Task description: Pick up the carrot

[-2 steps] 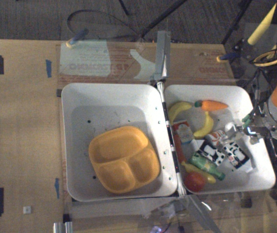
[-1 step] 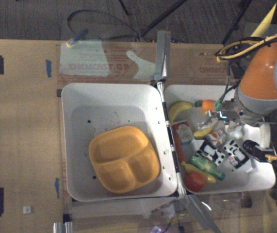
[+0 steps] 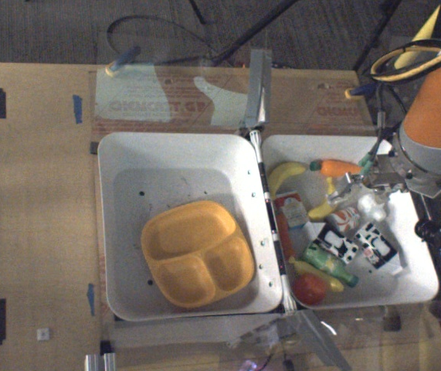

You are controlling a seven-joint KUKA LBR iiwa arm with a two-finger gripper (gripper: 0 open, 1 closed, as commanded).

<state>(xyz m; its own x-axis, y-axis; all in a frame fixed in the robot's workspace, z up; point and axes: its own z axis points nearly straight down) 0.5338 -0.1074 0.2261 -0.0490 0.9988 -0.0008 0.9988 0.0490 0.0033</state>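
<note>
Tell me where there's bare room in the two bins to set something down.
Left white bin: bare floor behind and left of the yellow divided plate. Right white bin: crowded; orange carrot, yellow banana, green bottle, red tomato fill it, bare only near the front right corner.

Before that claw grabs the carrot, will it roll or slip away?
Probably a little. The carrot looks smooth, rounded and tapered, so it could roll or squirt sideways. It looks like stiff toy plastic, likely light. The banana beside it may block some rolling.

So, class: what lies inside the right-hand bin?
Inside the right bin: a carrot, bananas, a red tomato, a green bottle and black-and-white cartons. The arm covers part of its right side.
</note>
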